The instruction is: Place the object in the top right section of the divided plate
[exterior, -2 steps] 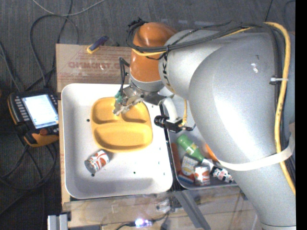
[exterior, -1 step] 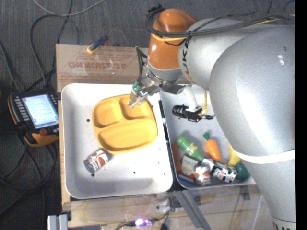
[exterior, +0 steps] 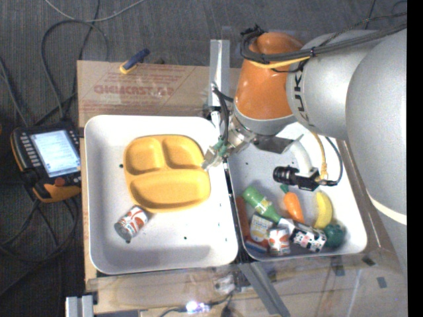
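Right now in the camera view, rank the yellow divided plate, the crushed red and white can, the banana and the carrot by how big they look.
1. Yellow divided plate
2. Crushed red and white can
3. Banana and carrot: too alike to rank

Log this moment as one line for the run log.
pincer: over right rim of yellow divided plate | grip: unclear | plate sections: bare | can: left bin | food items: right bin

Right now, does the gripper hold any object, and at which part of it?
It cannot be told. The gripper hangs at the right rim of the yellow divided plate, and its tip is too small and blurred to show anything held.
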Motion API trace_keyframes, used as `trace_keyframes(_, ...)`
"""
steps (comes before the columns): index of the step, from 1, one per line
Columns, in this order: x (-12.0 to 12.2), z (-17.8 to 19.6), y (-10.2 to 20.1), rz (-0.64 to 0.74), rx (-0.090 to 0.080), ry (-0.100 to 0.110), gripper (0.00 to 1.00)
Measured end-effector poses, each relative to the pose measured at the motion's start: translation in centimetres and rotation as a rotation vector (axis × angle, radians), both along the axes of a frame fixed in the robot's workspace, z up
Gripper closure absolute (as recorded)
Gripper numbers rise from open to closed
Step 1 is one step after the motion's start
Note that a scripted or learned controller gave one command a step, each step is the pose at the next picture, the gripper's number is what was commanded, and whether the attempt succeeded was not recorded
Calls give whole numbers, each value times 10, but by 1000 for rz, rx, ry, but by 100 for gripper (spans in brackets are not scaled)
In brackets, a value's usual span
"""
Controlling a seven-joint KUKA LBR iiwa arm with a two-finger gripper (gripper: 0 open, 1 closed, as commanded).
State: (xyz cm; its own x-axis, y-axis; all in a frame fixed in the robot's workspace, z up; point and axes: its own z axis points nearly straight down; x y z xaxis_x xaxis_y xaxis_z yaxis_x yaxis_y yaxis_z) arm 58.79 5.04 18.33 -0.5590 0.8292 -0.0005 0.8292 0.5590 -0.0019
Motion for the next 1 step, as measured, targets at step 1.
trace_keyframes(1,-31,0,-71,-246,1,1,100)
